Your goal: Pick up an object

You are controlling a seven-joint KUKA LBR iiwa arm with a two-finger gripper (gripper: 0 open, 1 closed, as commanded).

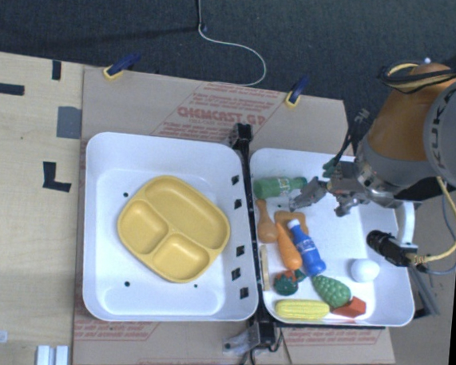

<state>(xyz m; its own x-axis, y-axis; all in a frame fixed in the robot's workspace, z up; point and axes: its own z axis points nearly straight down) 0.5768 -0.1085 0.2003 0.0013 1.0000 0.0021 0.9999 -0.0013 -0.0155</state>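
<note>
My gripper (326, 200) hangs over the back of the right bin (389, 257), open, with nothing between its fingers. Just left of it lies a green bottle (278, 186). Below it, toward the front, a blue bottle (308, 246) rests against an orange carrot (287, 248). A tan piece (266, 222) lies along the bin's left wall. At the front sit a yellow corn cob (302, 309), a bumpy green vegetable (331, 290), a small dark green item (285, 286) and a red piece (352, 308). A white egg (364, 270) sits toward the right.
The left bin (101, 206) holds a yellow divided plate (174, 227). A raised divider (244, 219) separates the two bins. The arm's orange wrist (403, 114) and black cables (390, 248) stand over the right bin's right side.
</note>
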